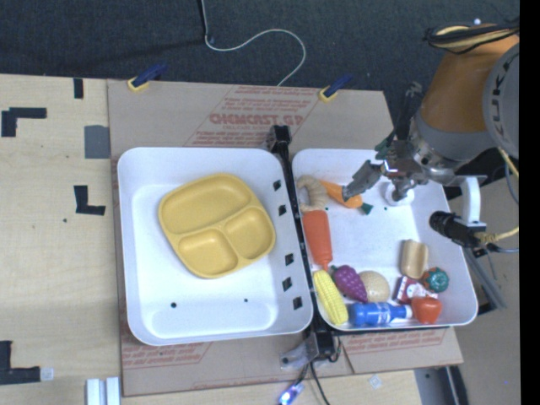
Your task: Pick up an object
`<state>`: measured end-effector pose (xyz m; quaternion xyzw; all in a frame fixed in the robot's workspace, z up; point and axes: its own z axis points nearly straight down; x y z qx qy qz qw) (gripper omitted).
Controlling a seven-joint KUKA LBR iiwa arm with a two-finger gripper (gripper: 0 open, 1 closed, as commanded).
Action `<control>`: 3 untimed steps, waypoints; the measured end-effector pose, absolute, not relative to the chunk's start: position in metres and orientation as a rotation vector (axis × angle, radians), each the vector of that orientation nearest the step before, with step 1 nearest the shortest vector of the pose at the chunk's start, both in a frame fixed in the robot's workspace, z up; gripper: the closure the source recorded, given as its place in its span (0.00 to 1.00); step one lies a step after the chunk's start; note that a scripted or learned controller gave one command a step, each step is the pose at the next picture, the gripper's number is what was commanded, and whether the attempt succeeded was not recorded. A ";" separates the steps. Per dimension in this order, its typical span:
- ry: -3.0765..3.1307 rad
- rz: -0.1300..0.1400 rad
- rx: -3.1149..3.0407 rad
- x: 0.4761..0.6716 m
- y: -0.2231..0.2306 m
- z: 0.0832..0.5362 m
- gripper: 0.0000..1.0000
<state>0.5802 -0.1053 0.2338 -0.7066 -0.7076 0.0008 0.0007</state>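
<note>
My gripper (pixel 381 187) hangs over the far part of the right bin (pixel 371 234), and its two fingers stand apart with nothing visible between them. Its left finger (pixel 364 178) is just above a small orange piece (pixel 345 196), which lies beside a beige toy (pixel 312 191). An orange carrot (pixel 318 235) lies along the bin's left wall. At the near end lie a yellow corn cob (pixel 331 297), a purple eggplant (pixel 348 283), a blue bottle (pixel 377 314), a tan bread piece (pixel 413 258) and a red item (pixel 428 309).
The left bin (pixel 143 302) holds a yellow divided plate (pixel 218 224). A black divider (pixel 291 226) runs between the bins. The grey and orange arm (pixel 464 99) comes in from the upper right. A white cable (pixel 253 40) lies on the dark floor behind.
</note>
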 end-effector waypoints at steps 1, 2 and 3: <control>-2.221 0.002 -2.216 0.500 -0.076 0.276 0.00; -2.221 0.004 -2.217 0.503 -0.077 0.284 1.00; -2.221 0.006 -2.214 0.482 -0.029 0.235 1.00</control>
